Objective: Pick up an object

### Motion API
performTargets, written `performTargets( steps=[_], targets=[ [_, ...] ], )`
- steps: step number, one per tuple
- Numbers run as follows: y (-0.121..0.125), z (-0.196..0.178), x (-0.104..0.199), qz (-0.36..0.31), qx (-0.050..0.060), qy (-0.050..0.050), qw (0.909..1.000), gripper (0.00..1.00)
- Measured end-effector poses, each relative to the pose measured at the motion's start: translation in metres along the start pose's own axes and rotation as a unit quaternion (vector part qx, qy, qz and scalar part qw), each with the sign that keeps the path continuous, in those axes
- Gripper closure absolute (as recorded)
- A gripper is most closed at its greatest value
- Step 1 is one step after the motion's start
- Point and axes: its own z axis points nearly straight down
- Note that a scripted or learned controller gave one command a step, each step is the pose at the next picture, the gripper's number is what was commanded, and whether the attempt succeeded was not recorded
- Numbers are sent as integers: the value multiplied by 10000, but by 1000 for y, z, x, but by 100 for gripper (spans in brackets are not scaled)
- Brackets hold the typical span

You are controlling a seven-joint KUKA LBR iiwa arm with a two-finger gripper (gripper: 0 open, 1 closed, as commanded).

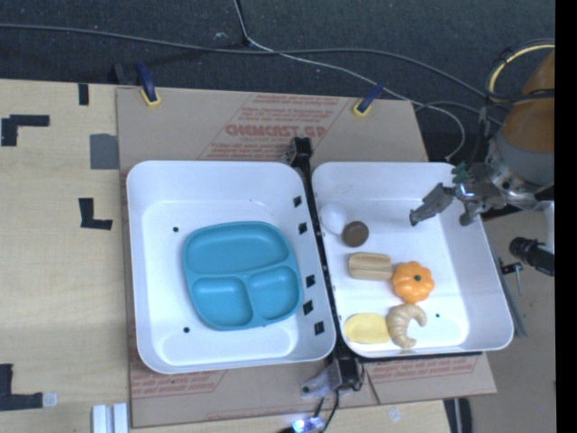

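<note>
The left bin (pixel 149 269) holds a blue tray (pixel 241 273); the right bin (pixel 478 332) holds the food. The gripper (pixel 448 207) hovers over that bin's upper right, jaws spread wide and empty. From them, the pumpkin (pixel 413 280) lies down and slightly left, with the bread (pixel 370 266), croissant (pixel 406 322), yellow piece (pixel 365 328) and brown ball (pixel 355 234) further left.
</note>
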Motion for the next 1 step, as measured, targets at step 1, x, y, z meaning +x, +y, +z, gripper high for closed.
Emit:
performTargets(
  steps=[1],
  targets=[
    [-1,60,10,-6,12,7,10000,0]
  ],
)
